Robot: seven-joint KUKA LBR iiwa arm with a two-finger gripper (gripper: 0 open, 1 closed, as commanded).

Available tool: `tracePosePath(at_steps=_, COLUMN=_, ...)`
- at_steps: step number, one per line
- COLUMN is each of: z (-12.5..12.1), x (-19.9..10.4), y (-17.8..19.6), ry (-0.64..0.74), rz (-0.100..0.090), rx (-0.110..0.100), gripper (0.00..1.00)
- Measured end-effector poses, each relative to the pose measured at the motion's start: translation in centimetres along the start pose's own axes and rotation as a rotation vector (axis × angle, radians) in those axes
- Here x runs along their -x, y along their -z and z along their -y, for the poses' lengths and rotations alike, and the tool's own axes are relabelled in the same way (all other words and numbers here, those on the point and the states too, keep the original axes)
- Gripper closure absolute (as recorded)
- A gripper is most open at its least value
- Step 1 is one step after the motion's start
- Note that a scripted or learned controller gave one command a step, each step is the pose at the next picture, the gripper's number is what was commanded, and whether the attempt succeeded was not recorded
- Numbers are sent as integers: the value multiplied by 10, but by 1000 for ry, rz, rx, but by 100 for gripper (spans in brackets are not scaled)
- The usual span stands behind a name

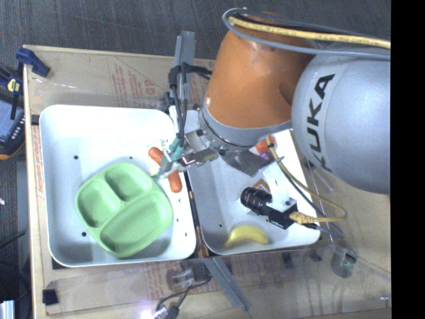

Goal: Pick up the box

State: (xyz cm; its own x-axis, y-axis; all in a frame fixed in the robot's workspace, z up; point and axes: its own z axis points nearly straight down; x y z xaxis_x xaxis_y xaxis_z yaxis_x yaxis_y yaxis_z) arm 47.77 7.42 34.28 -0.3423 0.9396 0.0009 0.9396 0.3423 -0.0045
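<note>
Box (267, 182): can't ID it for sure. Best candidate is the brownish patch in the right bin (219, 208), mostly covered by the wrist. Treat that as a guess.
Gripper (171, 157): down at the wall between the two bins, on the left bin's side. Can't tell if it's released, clenched or grasping anything, as the tip is too small and cluttered.
Near the tip: two orange pieces (175, 182) in the left bin (50, 178), one just beside the tip and one a bit below it. Contact can't be read.
Green plate (124, 208): flat in the left bin and tucked toward its lower corner, so it's close to the tip's working area without touching it.
Banana (247, 236): lies against the right bin's near wall, well apart from the tip.
Why this pose: the arm reaches in from the right, so its bulk hangs over the right bin and hides most of what's in there.
Step, my read: grasp not yet shown. The tip looks closer to the orange pieces than to the candidate.
Risk: closing here likely grabs an orange piece or clips the bin wall.
Next: needs a clear view of the target, then a reposition over the right bin.
</note>
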Motion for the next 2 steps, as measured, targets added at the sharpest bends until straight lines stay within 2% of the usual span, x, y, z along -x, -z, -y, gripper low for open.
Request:
tracePosePath(at_steps=1, z=1, x=57, y=-153, ry=-370, rz=0, rx=-2, gripper=100)
tracePosePath(at_steps=2, z=-10, x=-33, y=-195, ry=-97, rz=-1, rx=-3, gripper=100)
